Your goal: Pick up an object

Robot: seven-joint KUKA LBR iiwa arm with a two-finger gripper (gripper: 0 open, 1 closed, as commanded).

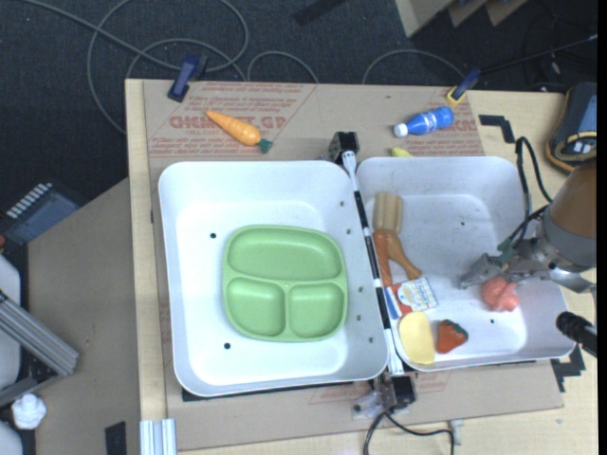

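You see the gripper [495, 271] low in the right bin [446, 183], just above a pink-red object [501, 295] | jaws: you cannot tell whether apart or together | same bin: strawberry [450, 335], yellow piece [415, 337], hot dog [392, 254] | left bin [190, 254]: green divided plate [285, 282] | table [285, 112]: carrot [235, 127], blue bottle [427, 121]

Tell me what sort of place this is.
Most likely a robotics lab bench for grasping trials. A robot arm reaches into one of two white bins, toy food such as a plastic carrot lies about, and cables trail over the dark floor.
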